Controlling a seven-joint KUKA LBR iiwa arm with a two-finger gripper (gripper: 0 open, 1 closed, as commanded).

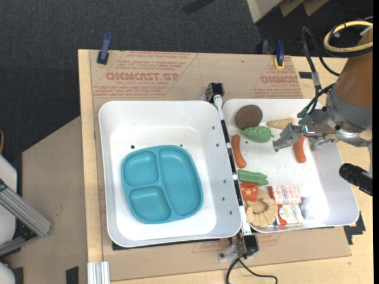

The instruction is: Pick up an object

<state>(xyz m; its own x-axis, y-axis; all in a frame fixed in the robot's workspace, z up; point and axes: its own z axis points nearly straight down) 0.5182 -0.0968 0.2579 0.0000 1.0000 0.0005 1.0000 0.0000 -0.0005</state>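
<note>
- Camera view: arm (355, 93) reaches over the right bin (343, 209); pincer (294, 136) hangs low above its upper part.
- Pincer state: fingers (283, 141) spread, nothing seen between them.
- Orange sausage (301, 149) lies just beside the pincer, on its arm side and slightly nearer the camera; whether a finger touches it cannot be told.
- Green piece (257, 134) and brown ball (249, 116) sit just left of the pincer; red sausage (238, 151) further left by the bin wall.
- Left bin (112, 117) with blue tray (161, 183) lies well apart.
- Judgement: approach step, grasp not yet made.
- Next move calls for centring over the orange sausage, lowering, then closing.
</note>
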